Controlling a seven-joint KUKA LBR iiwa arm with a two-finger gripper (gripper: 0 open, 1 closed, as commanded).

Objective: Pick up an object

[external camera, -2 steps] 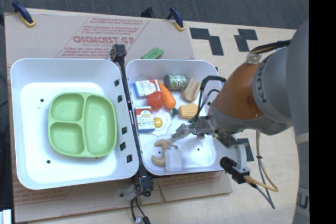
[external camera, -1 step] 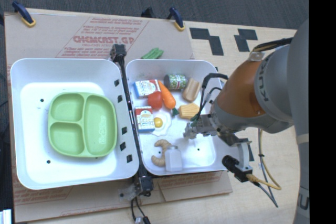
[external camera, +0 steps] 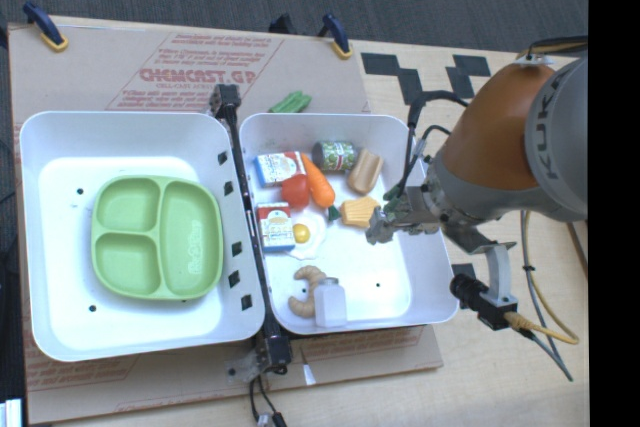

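Two-finger gripper low over right white bin, at its right side, just beside small yellow-orange block. Finger opening: cannot tell; no obj seen gripped. Green three-compartment tray in left white bin.

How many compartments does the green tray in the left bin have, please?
3. The green tray has one tall compartment on its right side, one at the upper left, and one at the lower left. None looks hidden.
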